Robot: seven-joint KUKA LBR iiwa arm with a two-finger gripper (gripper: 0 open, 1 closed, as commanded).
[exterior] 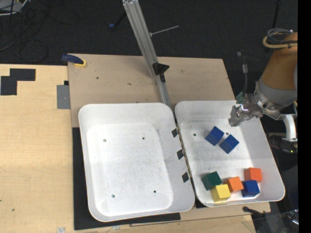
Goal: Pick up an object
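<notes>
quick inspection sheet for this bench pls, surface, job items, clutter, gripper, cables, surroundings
surface: wooden bench bearing a left bin and a right bin, side by side.
job's things: all in the right bin; two blue cubes touching near its middle; green cube, yellow cube, orange cube, red cube and a third blue cube clustered at the near edge.
clutter: blue-and-yellow clamp at the bench's far left corner.
grippers: gripper above the right bin's far right part, holding nothing.
cables: loose cables on the dark floor.
surroundings: slanted metal rail.

A slanted metal rail [146, 45] crosses the wooden bench [121, 79] behind two bins.
</notes>
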